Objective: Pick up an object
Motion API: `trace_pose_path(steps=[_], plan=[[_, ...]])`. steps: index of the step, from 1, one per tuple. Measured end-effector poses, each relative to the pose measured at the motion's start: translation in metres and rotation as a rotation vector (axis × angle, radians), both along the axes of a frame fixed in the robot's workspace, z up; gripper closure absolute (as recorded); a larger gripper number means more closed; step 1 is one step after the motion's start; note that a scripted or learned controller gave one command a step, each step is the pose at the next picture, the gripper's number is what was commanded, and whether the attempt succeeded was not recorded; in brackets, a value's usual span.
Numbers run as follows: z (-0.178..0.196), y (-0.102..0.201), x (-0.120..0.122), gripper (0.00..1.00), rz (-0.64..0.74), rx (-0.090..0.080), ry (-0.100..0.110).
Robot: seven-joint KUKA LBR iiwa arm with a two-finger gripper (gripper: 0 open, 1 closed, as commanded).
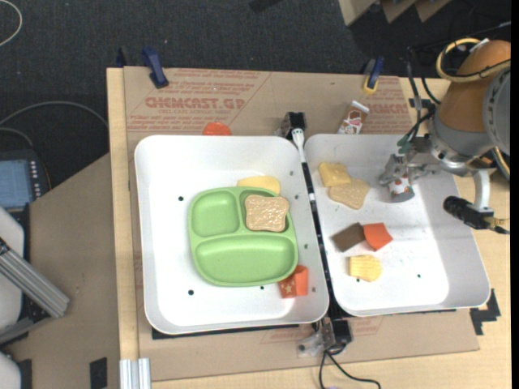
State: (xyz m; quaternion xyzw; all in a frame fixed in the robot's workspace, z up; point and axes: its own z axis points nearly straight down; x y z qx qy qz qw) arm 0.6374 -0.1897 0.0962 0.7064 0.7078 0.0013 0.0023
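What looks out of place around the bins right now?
Two things lie outside the bins: a small red-and-white carton on the cardboard behind the right white bin, and an orange round piece behind the left white bin. Nothing looks spilled.

Bare floor in the right bin (454, 258) flanks clustered food pieces (361, 237).

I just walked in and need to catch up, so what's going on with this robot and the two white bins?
A grey robot arm reaches in from the right, its gripper low over the right bin, near the far end. It is meant to pick up an object. Toy food lies loose in that bin: a tan cracker piece, a brown block, an orange block and a yellow piece. The left bin holds a green divided plate with a slice of toast on it.
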Motion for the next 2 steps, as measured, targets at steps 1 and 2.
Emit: trace_pose_path(steps=[1,2], plan=[[-0.008,0.071,-0.020,1.00,0.003,0.001,-0.001],[0.096,0.139,-0.033,1.00,0.006,0.003,-0.007]])
